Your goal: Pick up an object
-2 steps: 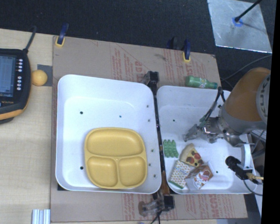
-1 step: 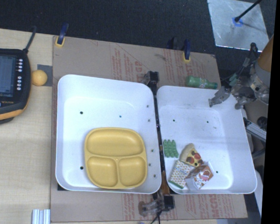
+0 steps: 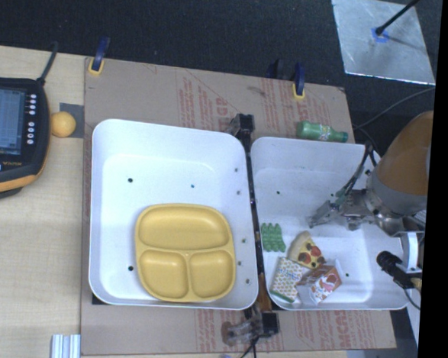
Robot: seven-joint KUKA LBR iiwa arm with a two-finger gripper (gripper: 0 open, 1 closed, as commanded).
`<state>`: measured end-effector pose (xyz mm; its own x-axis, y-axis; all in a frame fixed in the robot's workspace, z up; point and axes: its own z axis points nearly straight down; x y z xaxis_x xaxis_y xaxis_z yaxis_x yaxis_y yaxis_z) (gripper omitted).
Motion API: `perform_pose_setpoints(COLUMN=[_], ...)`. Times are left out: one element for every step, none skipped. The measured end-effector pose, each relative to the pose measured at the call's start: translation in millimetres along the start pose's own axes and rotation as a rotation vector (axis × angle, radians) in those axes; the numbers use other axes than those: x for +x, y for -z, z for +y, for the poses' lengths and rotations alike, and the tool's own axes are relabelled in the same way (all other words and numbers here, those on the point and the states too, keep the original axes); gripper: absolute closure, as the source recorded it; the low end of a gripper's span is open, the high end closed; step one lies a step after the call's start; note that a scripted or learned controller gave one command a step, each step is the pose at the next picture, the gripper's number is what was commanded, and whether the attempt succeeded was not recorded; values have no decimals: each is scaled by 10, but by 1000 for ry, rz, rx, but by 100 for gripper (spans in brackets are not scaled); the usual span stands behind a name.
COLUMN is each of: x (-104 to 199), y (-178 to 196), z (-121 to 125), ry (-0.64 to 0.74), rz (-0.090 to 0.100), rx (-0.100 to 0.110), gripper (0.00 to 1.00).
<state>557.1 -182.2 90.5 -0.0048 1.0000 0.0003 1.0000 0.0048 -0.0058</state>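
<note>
The right bin [image 3: 301,164] holds a small cluster near its front left corner: a green ridged toy [image 3: 271,236], a pizza slice toy [image 3: 308,251], a patterned small box [image 3: 286,280] and a red and white carton [image 3: 322,282]. My gripper [image 3: 323,210] hangs over the middle of this bin, reaching in from the right, a little behind and to the right of the pizza slice. Its two metal fingers look spread apart, and nothing sits between them. The grey wrist with its orange band [image 3: 409,160] rises at the right edge.
A yellow three-compartment tray [image 3: 186,251] lies in the left bin [image 3: 126,160]. A green bottle [image 3: 323,131] lies on the cardboard behind the right bin. A yellow ball [image 3: 62,123] and a teach pendant [image 3: 9,136] sit at the left.
</note>
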Motion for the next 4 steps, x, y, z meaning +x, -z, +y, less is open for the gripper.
perform_pose_setpoints(x=[832, 362, 673, 662], y=[22, 947, 0, 104], z=[857, -207, -589, -584], ry=[3, -3, 1, 5], rz=[0, -1, 0, -1], rx=[-4, -4, -1, -1], gripper=[0, 0, 0, 100])
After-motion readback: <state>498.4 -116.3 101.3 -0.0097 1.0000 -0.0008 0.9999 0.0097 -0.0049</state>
